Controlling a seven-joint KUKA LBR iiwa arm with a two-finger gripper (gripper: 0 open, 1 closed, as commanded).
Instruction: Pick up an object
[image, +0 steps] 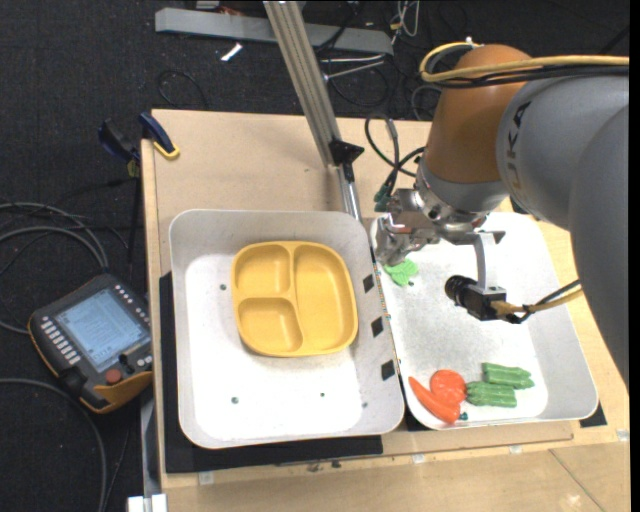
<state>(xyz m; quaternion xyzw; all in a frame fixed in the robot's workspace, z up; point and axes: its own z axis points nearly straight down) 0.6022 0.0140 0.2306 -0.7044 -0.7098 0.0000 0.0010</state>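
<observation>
Two shallow white bins sit side by side on the bench (250, 150). The left bin (200, 390) holds a yellow divided plate (295, 298) with three compartments, lying flat near the bin's middle. The right bin (560, 330) holds the small things: a light green piece (402, 272) near its upper left corner, close to the wall shared with the left bin, and, well apart from it along the lower edge, a cluster made of an orange carrot (428, 398), a red tomato (449, 384) touching it, and two green pea pods (500, 385) just to the right of the tomato. The grey arm (560, 120), with its orange band, reaches in from the right and hangs over the upper left part of the right bin. Its gripper (395, 248) is low at the light green piece, right above or against it; the fingers are too hidden by the wrist to tell how they stand, and no object can be seen between them. A handheld control pad (95, 340) lies on the floor to the left of the bench.
</observation>
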